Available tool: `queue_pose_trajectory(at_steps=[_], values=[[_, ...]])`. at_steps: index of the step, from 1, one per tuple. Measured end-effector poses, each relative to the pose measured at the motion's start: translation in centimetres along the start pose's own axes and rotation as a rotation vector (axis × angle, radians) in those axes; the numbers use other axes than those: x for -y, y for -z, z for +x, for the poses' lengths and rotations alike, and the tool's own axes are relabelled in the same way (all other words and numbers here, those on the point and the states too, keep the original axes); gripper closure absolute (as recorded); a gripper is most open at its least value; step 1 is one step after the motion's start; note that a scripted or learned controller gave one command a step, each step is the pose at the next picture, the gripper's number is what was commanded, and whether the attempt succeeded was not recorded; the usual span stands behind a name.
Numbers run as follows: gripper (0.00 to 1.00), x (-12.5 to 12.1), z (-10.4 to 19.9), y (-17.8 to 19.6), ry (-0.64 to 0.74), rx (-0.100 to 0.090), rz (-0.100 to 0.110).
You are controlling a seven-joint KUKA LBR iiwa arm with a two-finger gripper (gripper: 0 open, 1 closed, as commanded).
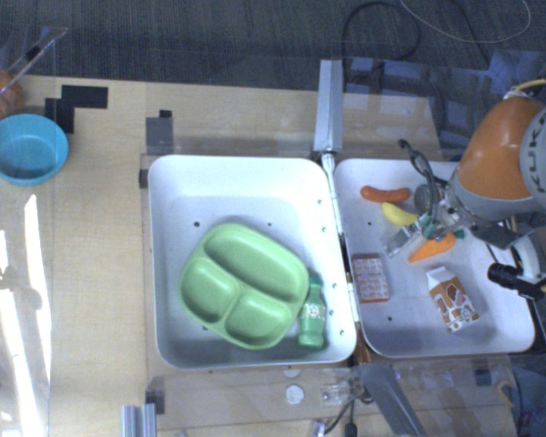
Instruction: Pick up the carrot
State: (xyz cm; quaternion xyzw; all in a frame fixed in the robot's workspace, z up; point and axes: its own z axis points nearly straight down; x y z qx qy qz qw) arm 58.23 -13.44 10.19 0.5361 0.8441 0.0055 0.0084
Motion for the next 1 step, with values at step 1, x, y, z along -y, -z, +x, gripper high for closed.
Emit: queue_pose_trajectory(at_steps=[1], values=[[1.00, -0.33, -0.07, 1.26, 0.001, 0.005, -0.008]])
